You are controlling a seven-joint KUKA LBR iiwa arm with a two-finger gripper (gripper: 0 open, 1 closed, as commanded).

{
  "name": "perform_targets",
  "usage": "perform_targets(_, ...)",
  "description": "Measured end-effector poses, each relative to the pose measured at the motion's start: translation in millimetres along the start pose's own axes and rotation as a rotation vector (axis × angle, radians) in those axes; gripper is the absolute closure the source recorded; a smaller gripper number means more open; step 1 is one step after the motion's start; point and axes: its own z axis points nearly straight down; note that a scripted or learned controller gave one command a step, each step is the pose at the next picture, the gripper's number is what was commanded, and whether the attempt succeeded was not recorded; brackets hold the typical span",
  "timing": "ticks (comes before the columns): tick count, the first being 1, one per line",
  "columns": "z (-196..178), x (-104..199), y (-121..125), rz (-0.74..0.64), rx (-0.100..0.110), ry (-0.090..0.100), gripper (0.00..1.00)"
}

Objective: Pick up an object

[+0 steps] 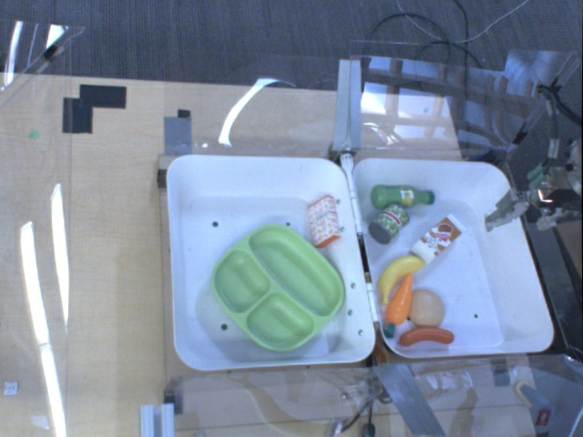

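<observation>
You have 2 white bins side by side on the worktop (100,244), and almost all the small things lie in the right bin (510,271), crowded toward its left wall. This leaves the right half of that bin bare, so the arm can come in there without touching anything.

The claw (519,208) hangs at the right rim of this bin, above it, near the top corner. It is small and partly blurred here, so I cannot tell if it is apart or together; nothing seems to be between it.

The nearest thing to pick is the small carton (437,238), lying tilted and a little apart from the others. Beside it are the green bottle (402,196) and the dark can (389,223). Lower, the banana (397,275), the carrot (399,302), the pale round fruit (427,309) and the sausage (425,337) touch each other, so a grasp there may push a neighbour.

In the left bin (196,208) you see the green divided plate (278,288) and a red snack packet (323,220) just beside the middle wall.
</observation>
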Motion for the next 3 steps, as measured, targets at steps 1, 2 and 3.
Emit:
perform_targets(1,88.0,50.1,64.7,0.023,0.002,0.001,0.00)
perform_targets(2,23.7,52.0,14.2,0.308,-0.001,0.001,0.00)
perform_targets(3,144.8,49.3,59.4,0.255,0.004,0.001,0.00)
